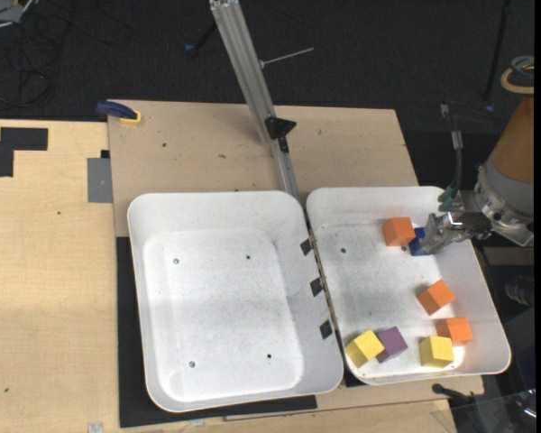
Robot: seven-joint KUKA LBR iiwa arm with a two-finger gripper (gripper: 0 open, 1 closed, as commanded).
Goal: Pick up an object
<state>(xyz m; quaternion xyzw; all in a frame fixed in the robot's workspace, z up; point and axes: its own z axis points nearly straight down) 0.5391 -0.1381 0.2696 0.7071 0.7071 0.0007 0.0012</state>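
My gripper [435,231] reaches in from the right and sits low over the upper right part of the right bin [361,197]. A small blue block [418,242] lies right at its tip, partly hidden by it. Just left of that is an orange block [398,231]. Lower in the same bin are another orange block [435,296], a third orange block [457,330], a yellow block [436,351], a second yellow block [365,346] and a purple block [392,340].
The left bin [162,207] stands beside the right one, with black clips [316,286] along the shared edge. A slanted aluminium rail [251,79] rises behind the bins. A blue and yellow clamp [119,111] lies at the bench's far left corner.
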